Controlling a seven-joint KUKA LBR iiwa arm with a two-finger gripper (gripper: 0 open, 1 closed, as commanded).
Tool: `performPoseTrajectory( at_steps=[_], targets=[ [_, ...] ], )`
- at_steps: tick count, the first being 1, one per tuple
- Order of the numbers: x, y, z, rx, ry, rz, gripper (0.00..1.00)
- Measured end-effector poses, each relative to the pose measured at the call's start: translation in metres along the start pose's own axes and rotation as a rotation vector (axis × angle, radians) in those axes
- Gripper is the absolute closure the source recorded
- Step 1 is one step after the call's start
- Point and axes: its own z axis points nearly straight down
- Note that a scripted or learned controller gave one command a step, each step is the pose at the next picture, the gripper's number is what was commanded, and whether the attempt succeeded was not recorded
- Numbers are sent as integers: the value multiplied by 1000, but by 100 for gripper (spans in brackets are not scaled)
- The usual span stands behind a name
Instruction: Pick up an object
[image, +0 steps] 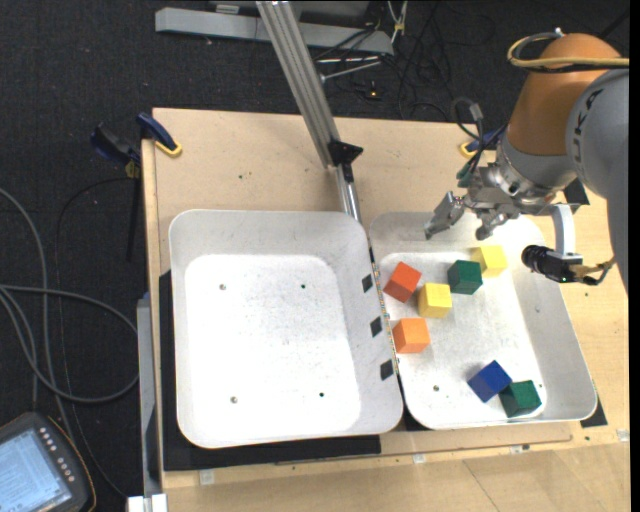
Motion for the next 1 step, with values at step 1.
performPoseTrajectory(
  at_steps=[1],
  targets=[
    [-4,2,63,2,1,0,0]
  ],
)
